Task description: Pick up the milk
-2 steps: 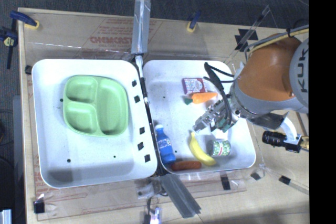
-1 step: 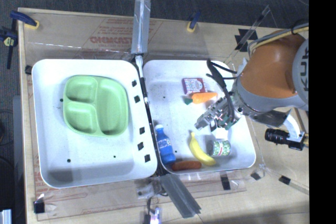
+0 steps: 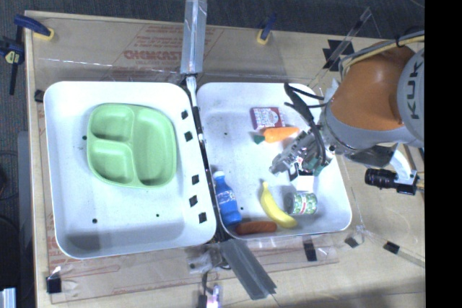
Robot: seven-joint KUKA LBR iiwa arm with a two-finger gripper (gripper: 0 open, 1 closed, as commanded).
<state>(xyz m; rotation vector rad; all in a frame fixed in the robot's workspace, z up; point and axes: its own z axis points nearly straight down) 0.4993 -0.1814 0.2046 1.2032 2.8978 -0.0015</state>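
The milk [image 3: 266, 117], a small red carton, is seen lying flat near the right bin's [image 3: 238, 101] back wall, beside a carrot [image 3: 280, 133]. The claw [image 3: 297, 159] is poised nearby above the bin; its state cannot be told.

Arm [image 3: 375, 101]: grey casing, broad orange band above wrist, black letters "KU" at frame right. Black cables loop near wrist. Gripper [image 3: 297, 157]: grey metal.

Arm [image 3: 375, 101] cut off at the right edge, only the orange band and wrist visible. Gripper [image 3: 292, 159] tip blurred, too cluttered to read. Milk [image 3: 266, 117] label too small to read, its lower edge hidden by the carrot [image 3: 280, 133].
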